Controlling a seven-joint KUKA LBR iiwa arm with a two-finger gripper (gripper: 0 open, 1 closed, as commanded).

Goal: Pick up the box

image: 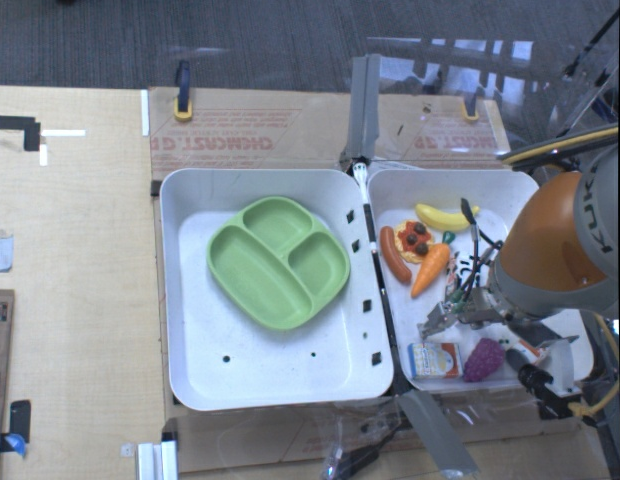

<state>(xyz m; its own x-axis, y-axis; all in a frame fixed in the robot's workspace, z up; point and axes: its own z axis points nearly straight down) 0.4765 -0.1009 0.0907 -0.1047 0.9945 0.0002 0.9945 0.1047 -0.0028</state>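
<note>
**Op:** Box [433, 360] sits flat on the floor of the right bin [390, 203], near that bin's front wall. White edges, orange-red face with some blue. It lies just below and slightly left of my gripper [452, 311].

**Obs:** Gripper state?

**Op:** I cannot tell. The metal tips hang above the box's upper edge, but the wrist and the orange band [550, 238] cover most of the hand from this slant. I see nothing between the tips, so I log no grasp. Whether the tips touch the box or float over it, I cannot tell either.

**Obs:** Neighbours around the hand?

**Op:** Purple grape bunch [484, 359], just right of the box and below the gripper, close to touching the box. Carrot [429, 269], above-left of the gripper, lying on a slant, tip pointing down-left. Sausage [394, 253], further left of the carrot, near the bin's left wall. Small pizza slice [417, 236] with dark dots, between sausage and carrot, above the hand. Banana [442, 217] past that, toward the far wall. Some black-and-white item sits right beside the fingers, partly hidden; I can't identify it.

**Obs:** Other bin?

**Op:** Left bin [180, 298], well to the left of the hand, holds a green divided plate [278, 261], three compartments, lying flat. Arm body covers the right bin's right side.
</note>
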